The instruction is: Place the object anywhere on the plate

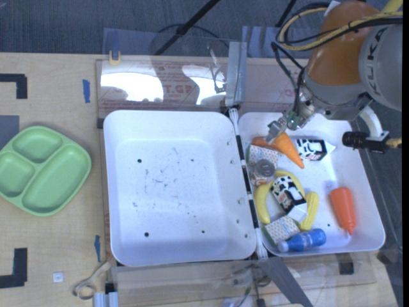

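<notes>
The green divided plate [41, 169] lies on the wooden bench at the far left, outside both bins. My gripper [278, 131] hangs over the back left part of the right bin [367, 190]. It is right at the upper end of an orange cone-shaped toy [291, 149]; I cannot tell whether it touches the toy. The grey wrist and orange band rise behind it to the upper right.
The right bin also holds a black-and-white cow-print piece [311, 148], a round grey disc [264, 169], a yellow banana [310, 211] around a cow-print toy [287, 192], an orange carrot [344, 208] and a blue bottle [305, 240]. The left bin [172, 184] stands between this bin and the plate.
</notes>
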Robot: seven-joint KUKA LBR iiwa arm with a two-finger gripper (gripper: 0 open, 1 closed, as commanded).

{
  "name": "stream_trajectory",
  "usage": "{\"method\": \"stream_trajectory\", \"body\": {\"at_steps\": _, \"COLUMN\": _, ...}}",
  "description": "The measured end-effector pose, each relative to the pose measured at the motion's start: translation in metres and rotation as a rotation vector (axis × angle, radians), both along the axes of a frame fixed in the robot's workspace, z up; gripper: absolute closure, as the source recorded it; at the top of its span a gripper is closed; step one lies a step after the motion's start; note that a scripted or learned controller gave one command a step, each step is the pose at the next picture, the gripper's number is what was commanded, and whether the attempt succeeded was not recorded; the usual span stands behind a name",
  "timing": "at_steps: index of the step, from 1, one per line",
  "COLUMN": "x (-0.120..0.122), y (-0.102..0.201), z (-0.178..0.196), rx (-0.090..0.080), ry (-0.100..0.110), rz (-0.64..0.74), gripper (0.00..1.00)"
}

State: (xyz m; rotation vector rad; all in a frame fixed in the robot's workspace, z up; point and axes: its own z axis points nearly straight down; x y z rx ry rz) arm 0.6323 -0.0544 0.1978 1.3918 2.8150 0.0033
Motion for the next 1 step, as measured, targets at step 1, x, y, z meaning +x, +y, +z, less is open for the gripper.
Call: {"method": "stream_trajectory", "body": {"at_steps": 1, "x": -0.0212, "y": 0.0586, "z": -0.0139, "rx": 0.0, "ry": 0.006, "rz": 0.204, "gripper": 1.0}}
